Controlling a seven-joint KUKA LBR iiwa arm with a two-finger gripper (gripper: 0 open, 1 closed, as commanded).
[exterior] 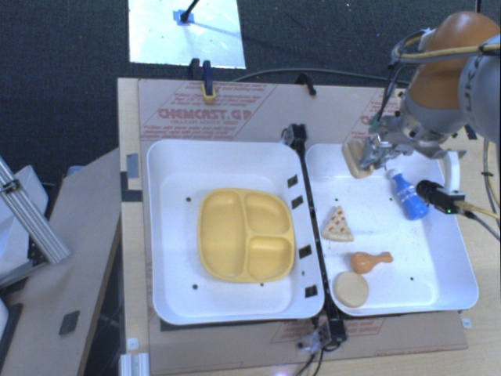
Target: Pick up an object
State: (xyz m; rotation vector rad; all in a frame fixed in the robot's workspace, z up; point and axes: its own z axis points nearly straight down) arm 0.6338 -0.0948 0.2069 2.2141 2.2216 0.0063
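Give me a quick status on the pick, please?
Gripper low at right bin's far edge, on tan block. Bottle just beside. Pizza, drumstick, round untouched.

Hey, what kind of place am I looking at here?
Probably a robotics lab bench set up for grasping trials: two shallow white plastic bins clamped side by side, toy food such as a plastic pizza slice and a yellow divided plastic tray, and a grey robot arm reaching in.

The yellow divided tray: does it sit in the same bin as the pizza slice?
No, the yellow divided tray lies in the left bin; the pizza slice is in the right bin.
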